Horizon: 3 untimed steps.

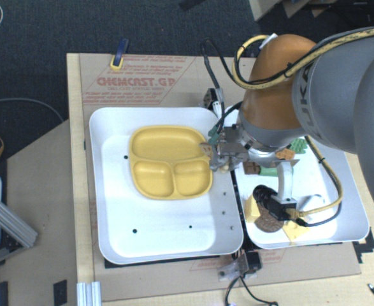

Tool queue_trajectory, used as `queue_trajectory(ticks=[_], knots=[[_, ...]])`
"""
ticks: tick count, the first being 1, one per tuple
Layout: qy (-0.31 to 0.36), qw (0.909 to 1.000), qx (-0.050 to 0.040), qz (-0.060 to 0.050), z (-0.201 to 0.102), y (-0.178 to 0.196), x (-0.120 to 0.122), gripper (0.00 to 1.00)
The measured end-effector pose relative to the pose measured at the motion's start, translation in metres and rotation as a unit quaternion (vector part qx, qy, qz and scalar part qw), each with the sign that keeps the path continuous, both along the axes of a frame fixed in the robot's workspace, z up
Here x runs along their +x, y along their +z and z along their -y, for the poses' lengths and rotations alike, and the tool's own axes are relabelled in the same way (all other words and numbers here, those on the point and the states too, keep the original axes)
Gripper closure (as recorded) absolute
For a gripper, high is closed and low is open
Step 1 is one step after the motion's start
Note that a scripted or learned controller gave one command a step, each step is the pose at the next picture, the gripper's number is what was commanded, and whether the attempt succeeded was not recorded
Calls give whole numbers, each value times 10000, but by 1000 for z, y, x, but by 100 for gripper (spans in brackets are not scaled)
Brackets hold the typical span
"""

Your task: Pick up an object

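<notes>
A yellow three-compartment plate point(169, 160) lies in the upper part of the left white bin point(161, 234). My gripper point(215, 150) hangs over the wall between the two bins, right at the plate's right rim. The right bin point(339, 218) holds a green piece point(299, 146), a small brown piece point(253, 168) next to a green strip point(269, 170), a round brown disc point(270, 224) and a yellow wedge point(294, 232). The arm hides most of that bin. Nothing can be seen held.
The grey arm with its orange band point(276, 88) covers the upper half of the right bin. A cardboard sheet point(142, 78) lies behind the bins, with a blue and yellow clip point(118, 57) at its far edge. Cables run past the bins' back edge.
</notes>
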<state>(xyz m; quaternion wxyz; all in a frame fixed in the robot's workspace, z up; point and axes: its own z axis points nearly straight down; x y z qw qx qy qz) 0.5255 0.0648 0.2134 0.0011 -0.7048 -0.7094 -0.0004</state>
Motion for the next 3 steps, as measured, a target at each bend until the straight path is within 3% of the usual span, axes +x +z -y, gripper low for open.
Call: queue_trajectory(ticks=[2, 3], knots=[[-26, 10000, -9, 17, -9, 11, 6, 100], [-41, 10000, -12, -13, 6, 13, -9, 100]])
